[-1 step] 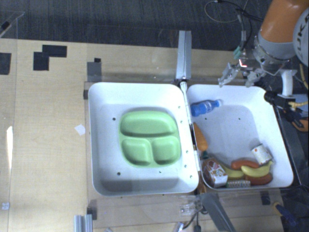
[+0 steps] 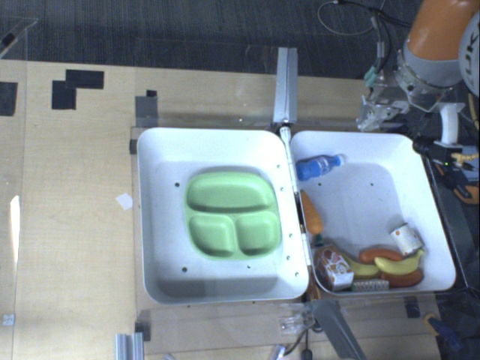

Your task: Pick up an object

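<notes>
Camera view puts my gripper [image 2: 379, 109] up at the far right, hanging just beyond the far rim of the right bin [image 2: 431, 201], near that bin's back corner. It is small and cluttered with cables from this angle, so I cannot tell how wide it stands, and I see nothing held in it.

My candidates all lie in the right bin. Nearest is the blue bottle [image 2: 319, 166], resting on its side against the far-left part of the bin, down and to the left of the gripper. Its long axis runs roughly left to right across the view, tilted slightly upward toward the right, with the cap at that end. An orange carrot-like piece [image 2: 311, 216] hugs the left wall below it. The rest are crowded along the near edge, well apart from the gripper: a round patterned packet [image 2: 334, 267], a banana [image 2: 397, 262], a red sausage-shaped item [image 2: 375, 255], and a small white can [image 2: 406, 238].

I judge the bottle the easiest pick: it sits alone, so I would come across its narrow width.

My arm's orange band [image 2: 442, 17] sits high at the top right, the wrist dropping toward the bin's back edge. The left bin [image 2: 154, 201] holds a green divided tray [image 2: 231, 213].
</notes>
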`<state>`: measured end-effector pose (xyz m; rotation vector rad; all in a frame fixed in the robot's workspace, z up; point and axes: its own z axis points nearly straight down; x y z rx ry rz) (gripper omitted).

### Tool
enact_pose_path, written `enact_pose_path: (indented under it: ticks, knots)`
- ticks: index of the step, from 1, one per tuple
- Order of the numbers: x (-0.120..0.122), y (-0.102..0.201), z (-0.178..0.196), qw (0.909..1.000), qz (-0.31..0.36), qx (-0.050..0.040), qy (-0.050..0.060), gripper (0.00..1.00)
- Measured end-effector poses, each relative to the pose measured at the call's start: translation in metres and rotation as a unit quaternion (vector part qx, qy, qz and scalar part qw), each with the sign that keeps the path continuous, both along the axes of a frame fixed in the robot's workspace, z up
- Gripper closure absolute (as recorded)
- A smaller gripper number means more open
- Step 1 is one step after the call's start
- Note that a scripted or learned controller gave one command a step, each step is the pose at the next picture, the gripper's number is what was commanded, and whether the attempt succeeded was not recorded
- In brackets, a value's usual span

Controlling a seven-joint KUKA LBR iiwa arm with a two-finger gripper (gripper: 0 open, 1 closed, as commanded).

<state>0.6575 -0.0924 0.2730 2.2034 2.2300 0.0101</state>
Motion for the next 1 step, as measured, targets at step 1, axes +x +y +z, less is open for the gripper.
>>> enact_pose_path:
  ticks: [1]
  knots:
    - [-0.0230, 0.0117, 0.1216, 1.0000, -0.006, -0.0005, 0.001, 1.00]
